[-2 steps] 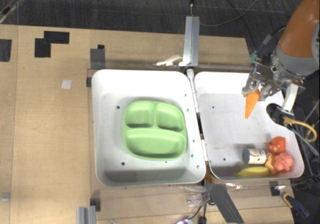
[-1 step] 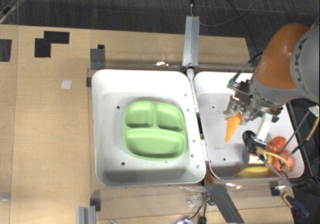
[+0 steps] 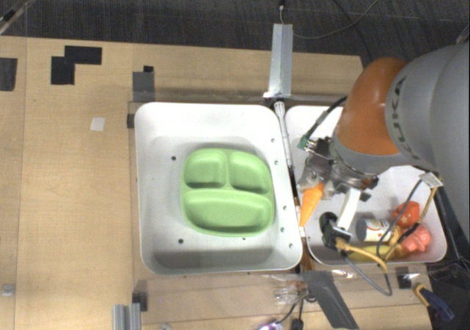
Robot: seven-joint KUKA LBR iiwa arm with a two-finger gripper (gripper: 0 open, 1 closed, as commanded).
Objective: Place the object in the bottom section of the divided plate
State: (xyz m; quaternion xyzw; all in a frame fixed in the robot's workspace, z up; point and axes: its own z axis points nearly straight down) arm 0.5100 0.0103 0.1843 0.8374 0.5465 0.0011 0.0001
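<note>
Orange toy carrot (image 3: 311,199), prob. plastic: light, stiff, a bit slick. I'd grip it across the thicker top, not the tapered tip. It's small, cone-shaped, point aimed down, sitting at the left edge of the right bin (image 3: 439,246), just below the gripper (image 3: 327,174). Can't tell how the jaws stand, or if they've got it. Green divided plate (image 3: 225,190) waits in the left bin (image 3: 158,137), bottom section bare.

plate (image 3: 224,189): matt green plastic | bins (image 3: 158,174): smooth white plastic | bench (image 3: 66,189): pale wood
</note>
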